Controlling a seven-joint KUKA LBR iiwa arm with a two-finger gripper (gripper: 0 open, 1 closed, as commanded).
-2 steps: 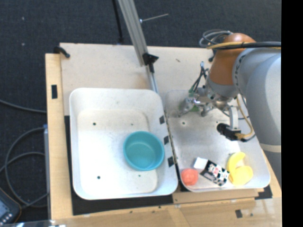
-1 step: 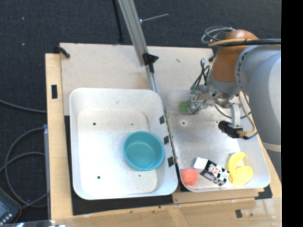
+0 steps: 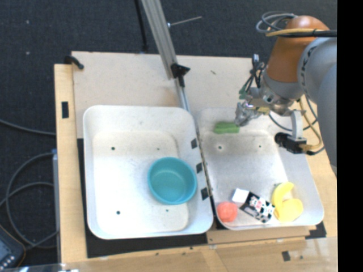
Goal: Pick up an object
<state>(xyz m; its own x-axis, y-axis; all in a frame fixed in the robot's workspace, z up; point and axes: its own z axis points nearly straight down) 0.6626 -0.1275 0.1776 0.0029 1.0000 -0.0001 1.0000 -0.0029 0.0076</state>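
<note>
The green block [image 3: 226, 128] lies flat near the twelve o'clock rim of the right bin [image 3: 300, 177], long side running across the view, close to the bin's far wall. It looks the likeliest thing to be picked up, since the gripper [image 3: 244, 115] hangs just to its two o'clock, very near its right end and perhaps touching it; the view is too coarse there to say which. Nothing shows between the gripper's tips, so I would not call the block held, and whether the gripper is clenched or released I cannot tell from this slant.

The arm [image 3: 295, 50] comes in from three o'clock with its orange band above the wrist, tilted down toward the bin's far corner, a posture that suits a reach to something tucked against a wall.

At the bin's six o'clock end sit the other candidates, bunched together along the near rim: a red ball [image 3: 227, 211], a white and black toy [image 3: 254, 204] just beside it, and a yellow duck [image 3: 286, 202] toward four o'clock. They are well apart from the gripper.

In the left bin [image 3: 102, 152] a blue bowl [image 3: 171, 179] stands upright toward that bin's four o'clock corner, near the wall shared by both bins. A metal pole [image 3: 161, 30] slants up from between the bins toward twelve o'clock.
</note>
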